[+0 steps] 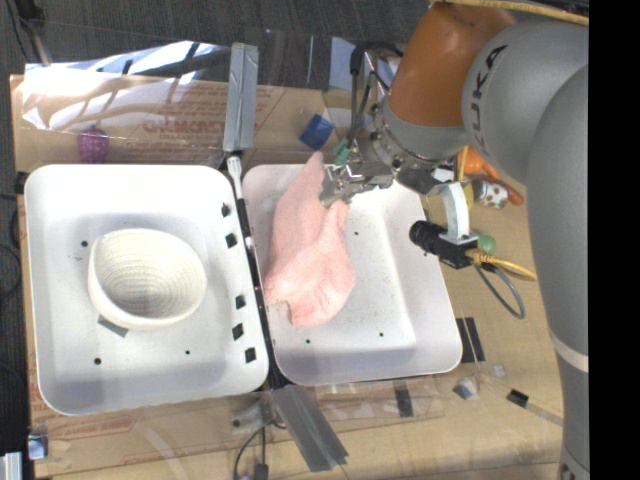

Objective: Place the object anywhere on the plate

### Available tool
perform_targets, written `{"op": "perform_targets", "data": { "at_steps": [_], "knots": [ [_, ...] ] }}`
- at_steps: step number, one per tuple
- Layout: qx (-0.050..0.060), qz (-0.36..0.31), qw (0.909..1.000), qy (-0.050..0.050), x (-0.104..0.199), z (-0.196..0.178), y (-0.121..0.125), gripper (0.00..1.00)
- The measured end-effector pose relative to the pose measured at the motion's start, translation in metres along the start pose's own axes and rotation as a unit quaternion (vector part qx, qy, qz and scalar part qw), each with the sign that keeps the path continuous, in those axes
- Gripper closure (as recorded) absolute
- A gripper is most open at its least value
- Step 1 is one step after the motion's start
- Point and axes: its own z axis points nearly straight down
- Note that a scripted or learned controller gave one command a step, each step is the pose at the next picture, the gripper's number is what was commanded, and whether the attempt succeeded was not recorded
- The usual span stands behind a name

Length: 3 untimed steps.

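a single camera hangs above the bench and looks down at a slant on the two white bins (140,368). the bins lie side by side across the middle of the frame, seen fairly close. the arm (520,88) enters to the right of the bins.

Dark grey carpeted floor (150,8) at 12 o'clock, brown cardboard-covered bench top (500,358) from 3 to 6 o'clock, crinkled clear plastic sheet (110,83) at 10 o'clock catching glare, strips of grey tape (310,428) at 6 o'clock
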Motion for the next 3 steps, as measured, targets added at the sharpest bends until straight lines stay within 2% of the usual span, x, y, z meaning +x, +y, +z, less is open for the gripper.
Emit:
{"op": "perform_targets", "data": {
  "at_steps": [1, 2, 3],
  "knots": [
    [0.000, 0.027, 0.9996, 0.000, 0.060, -0.059, 0.020, 1.00],
    [0.002, 0.075, 0.9972, -0.001, 0.131, 0.013, 0.029, 1.00],
    [0.000, 0.143, 0.9897, -0.001, 0.128, 0.030, 0.048, 1.00]
  ]
}}
